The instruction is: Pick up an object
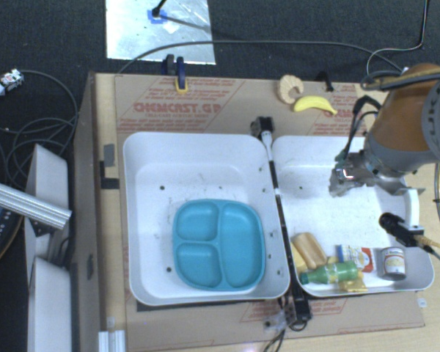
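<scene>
In the right bin [308, 163], several small objects lie along the near edge: a tan bread-like roll [309, 249], a green bottle [331, 273] on its side, a small white and red packet [352, 255] and a little silver can [393, 262]. My gripper [342, 182] hangs over the upper middle of this bin, well above and behind those objects. Nothing shows between its fingers. Whether it is open or shut is hidden by the wrist.
The left bin [154, 160] holds a blue divided plate [218, 243]. On the bench behind the bins lie a yellow banana [314, 105] and a pale round piece [289, 88]. A black divider [273, 182] runs between the bins.
</scene>
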Robot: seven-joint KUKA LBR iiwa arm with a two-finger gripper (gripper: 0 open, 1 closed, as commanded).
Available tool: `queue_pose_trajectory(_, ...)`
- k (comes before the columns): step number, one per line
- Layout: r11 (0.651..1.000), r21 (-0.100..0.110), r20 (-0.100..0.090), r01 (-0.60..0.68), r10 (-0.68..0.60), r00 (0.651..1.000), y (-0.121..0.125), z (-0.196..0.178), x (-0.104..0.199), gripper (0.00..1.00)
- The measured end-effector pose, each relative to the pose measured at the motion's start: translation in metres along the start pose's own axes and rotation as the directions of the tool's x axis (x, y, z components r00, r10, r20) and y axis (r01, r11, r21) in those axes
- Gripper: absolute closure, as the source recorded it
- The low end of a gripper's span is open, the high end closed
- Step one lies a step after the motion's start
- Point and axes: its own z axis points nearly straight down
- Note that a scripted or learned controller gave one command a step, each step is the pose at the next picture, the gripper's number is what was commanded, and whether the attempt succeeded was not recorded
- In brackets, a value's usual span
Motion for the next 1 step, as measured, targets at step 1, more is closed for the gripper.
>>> queue_pose_trajectory(1, 1.000, 0.001, -0.002, 0.003, -0.003, 1.000, 0.0221, -0.0266, 0.0427, 1.00)
